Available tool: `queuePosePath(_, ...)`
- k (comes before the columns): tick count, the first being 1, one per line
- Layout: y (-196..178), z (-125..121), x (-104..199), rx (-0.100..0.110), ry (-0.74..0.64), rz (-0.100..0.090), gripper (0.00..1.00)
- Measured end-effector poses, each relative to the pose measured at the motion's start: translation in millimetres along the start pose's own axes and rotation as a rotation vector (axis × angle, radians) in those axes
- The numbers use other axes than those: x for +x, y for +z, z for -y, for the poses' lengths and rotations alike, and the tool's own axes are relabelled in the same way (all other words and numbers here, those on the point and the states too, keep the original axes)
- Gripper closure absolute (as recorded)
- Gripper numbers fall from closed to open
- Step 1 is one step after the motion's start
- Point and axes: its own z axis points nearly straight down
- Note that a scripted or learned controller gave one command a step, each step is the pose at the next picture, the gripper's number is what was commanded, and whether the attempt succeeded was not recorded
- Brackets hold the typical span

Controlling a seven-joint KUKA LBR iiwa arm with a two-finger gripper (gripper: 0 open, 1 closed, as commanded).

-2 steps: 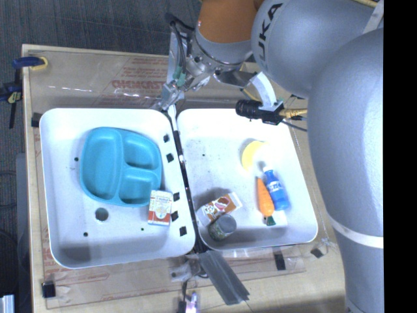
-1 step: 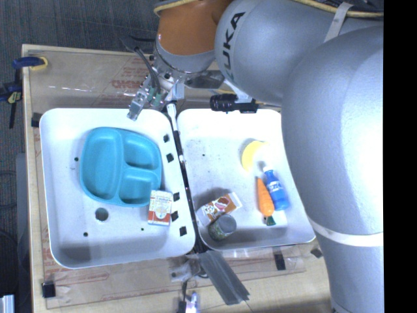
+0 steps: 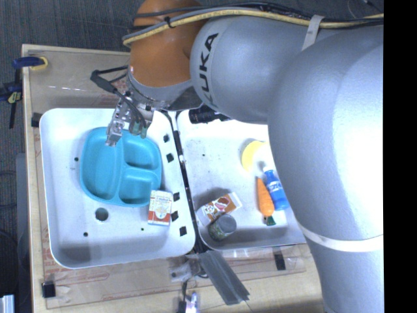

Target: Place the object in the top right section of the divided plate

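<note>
The blue divided plate (image 3: pixel 111 175) lies in the left bin (image 3: pixel 62 233). It has one large section on the left and two smaller ones on the right. My gripper (image 3: pixel 128 130) hangs over the plate's upper edge, by the top right section. Its two fingers (image 3: pixel 115 133) stand apart, open, and I see nothing between them. A small red and white box (image 3: pixel 160 208) lies in the left bin just below the plate's lower right corner. The grey arm hides the upper part of both bins.
The right bin (image 3: pixel 215 162) holds a yellow round object (image 3: pixel 250 152), an orange carrot (image 3: pixel 264 198), a blue and white tube (image 3: pixel 275 189), a snack packet (image 3: pixel 220 207) and a dark can (image 3: pixel 224 226). The arm covers that bin's right side.
</note>
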Motion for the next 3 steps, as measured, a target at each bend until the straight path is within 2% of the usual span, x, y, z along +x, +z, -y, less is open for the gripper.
queuePosePath(1,103,-32,14,0.0,0.409,0.002,1.0)
queuePosePath(2,21,51,29,0.0,0.476,0.001,1.0)
queuePosePath(3,122,8,24,-0.001,0.34,0.001,1.0)
